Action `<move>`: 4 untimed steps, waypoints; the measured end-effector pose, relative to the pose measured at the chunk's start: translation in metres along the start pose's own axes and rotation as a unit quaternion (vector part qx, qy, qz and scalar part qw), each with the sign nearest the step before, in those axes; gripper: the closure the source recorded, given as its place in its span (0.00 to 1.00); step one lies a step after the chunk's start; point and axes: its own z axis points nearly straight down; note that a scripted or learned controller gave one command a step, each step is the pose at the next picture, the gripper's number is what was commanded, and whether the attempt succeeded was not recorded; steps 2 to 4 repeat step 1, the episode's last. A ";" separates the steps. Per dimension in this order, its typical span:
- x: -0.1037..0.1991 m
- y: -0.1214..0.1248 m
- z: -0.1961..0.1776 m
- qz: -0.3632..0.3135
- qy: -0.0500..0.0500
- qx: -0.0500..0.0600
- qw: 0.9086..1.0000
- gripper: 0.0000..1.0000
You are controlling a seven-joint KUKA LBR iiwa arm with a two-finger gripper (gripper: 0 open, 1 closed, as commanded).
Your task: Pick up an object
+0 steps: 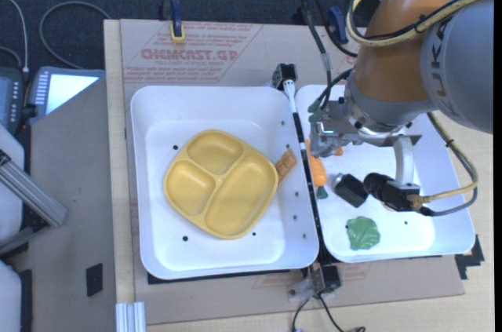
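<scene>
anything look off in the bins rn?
One oddity: a small tan waffle-patterned piece leans tilted at the right edge of the yellow three-compartment plastic plate in the left white bin, close to the divider. The orange carrot-like toy and green leafy toy lie in the right bin.

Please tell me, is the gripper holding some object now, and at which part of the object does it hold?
It cannot be told. The gripper is low over the right white bin, beside a small orange object, but no object is seen between the fingers.

Yellow divided plate [220, 183], green lump [362, 232], orange piece [317, 170], white bins [149, 166]
</scene>
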 end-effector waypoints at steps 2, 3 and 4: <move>0.058 -0.004 0.009 0.000 -0.001 0.001 1.000 1.00; 0.058 -0.004 0.009 0.000 -0.001 0.001 1.000 1.00; 0.058 -0.004 0.009 0.000 -0.001 0.001 1.000 1.00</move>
